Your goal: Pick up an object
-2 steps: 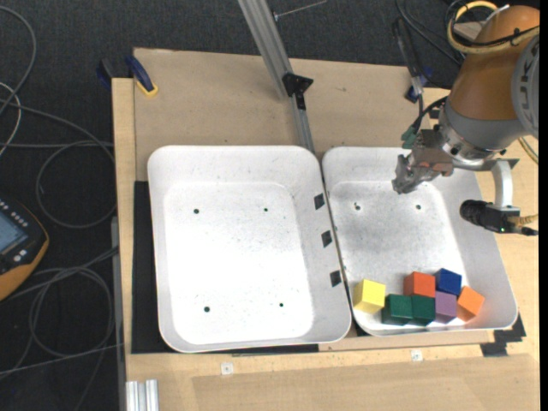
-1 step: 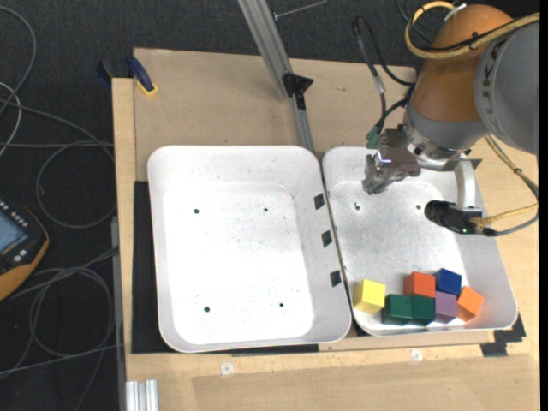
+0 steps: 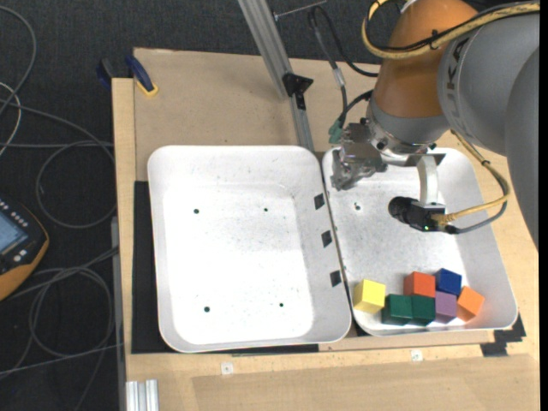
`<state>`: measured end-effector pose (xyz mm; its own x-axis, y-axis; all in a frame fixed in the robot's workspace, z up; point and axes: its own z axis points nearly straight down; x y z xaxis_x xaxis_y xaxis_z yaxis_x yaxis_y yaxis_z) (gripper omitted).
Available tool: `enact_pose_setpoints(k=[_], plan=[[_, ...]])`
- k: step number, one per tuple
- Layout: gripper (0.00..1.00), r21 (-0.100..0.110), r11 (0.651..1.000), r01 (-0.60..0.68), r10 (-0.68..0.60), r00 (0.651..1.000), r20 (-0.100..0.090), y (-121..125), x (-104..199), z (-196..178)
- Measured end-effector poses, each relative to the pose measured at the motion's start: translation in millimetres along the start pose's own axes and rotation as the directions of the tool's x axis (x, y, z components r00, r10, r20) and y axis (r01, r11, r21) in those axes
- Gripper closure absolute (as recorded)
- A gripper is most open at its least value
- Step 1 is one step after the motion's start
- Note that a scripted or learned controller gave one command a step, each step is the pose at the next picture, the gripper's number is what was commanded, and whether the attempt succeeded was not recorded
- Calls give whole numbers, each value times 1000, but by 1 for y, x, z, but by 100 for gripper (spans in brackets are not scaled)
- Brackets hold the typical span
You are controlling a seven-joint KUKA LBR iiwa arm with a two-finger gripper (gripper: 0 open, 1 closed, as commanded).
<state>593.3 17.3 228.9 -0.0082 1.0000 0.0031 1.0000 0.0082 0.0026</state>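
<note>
Gripper point(image 3: 349, 171) hangs over the right bin's point(image 3: 479, 229) far-left corner, jaw state unclear; yellow block point(image 3: 371, 294), green blocks point(image 3: 408, 308), orange, blue, purple cluster at near edge.

The arm point(image 3: 479, 50) runs off the right and top edges. Its bulk hides the far right corner of the right bin point(image 3: 488, 255). The gripper point(image 3: 349, 171) is a small grey blur, its tips too indistinct to read. The green block point(image 3: 407, 308) partly covers the orange block point(image 3: 419, 283) behind it
</note>
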Motion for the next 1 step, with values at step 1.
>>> enact_pose_setpoints(k=[1], plan=[[100, 0, 1000, -1, 1, 1000, 0, -10, 55, -15]])
